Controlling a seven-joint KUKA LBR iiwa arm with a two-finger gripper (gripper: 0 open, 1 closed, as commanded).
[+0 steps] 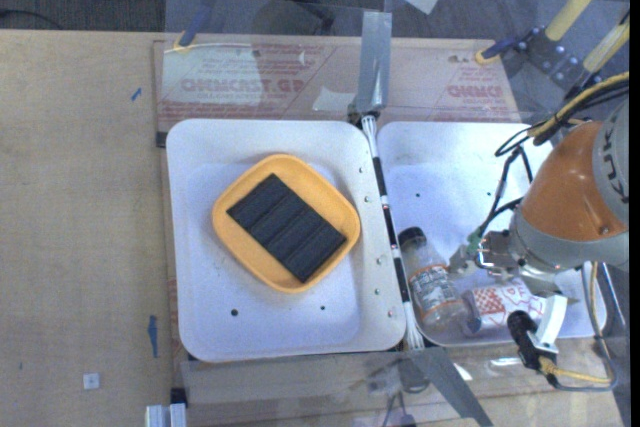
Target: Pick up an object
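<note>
We judge the approach step is in hand: the arm (585, 205) hangs over the right bin (440, 165), its gripper (487, 253) just beside the plastic bottle (432, 287) and a red-patterned packet (497, 300). Whether it is wide or narrow we cannot tell. Next, it should probably centre over the bottle.

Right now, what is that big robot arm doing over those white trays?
The grey and orange robot arm reaches from the right into the right white bin, low above a clear plastic bottle with a dark cap and a red-and-white patterned packet. In the left white bin lies a yellow square plate bearing a dark ribbed slab.
</note>
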